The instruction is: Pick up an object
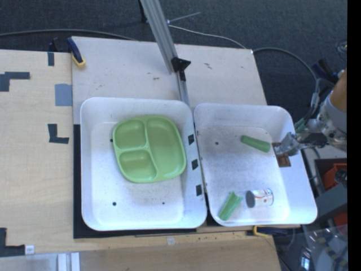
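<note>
We saw the gripper [285,145] at the right bin's [293,205] rim, beside a green cylinder [255,144]; we could not tell its state.

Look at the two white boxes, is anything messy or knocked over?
Nothing is spilled or broken. The small can in the right bin lies on its side, beside a green piece. Another green piece lies near the gripper. The green plate sits flat in the left bin.

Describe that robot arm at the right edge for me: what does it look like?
The arm is grey metal with an orange band above the wrist. Its gripper is small and dark grey, with a brownish tip, and greenish bits show near the wrist.
</note>
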`<state>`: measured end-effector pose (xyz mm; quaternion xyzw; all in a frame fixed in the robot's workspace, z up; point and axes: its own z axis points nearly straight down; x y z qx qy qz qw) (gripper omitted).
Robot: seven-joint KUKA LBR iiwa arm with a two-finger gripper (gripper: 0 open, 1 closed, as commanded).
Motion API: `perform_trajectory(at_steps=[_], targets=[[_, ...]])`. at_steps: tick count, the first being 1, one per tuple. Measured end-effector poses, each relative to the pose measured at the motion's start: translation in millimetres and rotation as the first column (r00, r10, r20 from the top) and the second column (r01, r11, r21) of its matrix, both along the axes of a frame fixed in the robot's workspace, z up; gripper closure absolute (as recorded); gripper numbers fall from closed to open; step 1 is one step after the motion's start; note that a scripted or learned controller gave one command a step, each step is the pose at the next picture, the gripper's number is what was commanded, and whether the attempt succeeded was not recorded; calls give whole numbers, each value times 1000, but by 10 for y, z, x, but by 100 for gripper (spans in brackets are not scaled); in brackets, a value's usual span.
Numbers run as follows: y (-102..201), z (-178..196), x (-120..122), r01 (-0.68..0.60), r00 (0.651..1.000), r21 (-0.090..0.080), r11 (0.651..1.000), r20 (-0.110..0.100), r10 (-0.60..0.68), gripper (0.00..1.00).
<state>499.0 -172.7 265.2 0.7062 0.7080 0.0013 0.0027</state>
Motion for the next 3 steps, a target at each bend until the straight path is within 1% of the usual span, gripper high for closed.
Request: perform_trajectory(at_steps=[1,2,3], targets=[[5,100,4,1,1000,2,1000,-6,-1,100],[560,119,120,-5,1000,3,1000,-6,5,100],[1014,-49,305,-3,1000,3,1000,-8,3,100]])
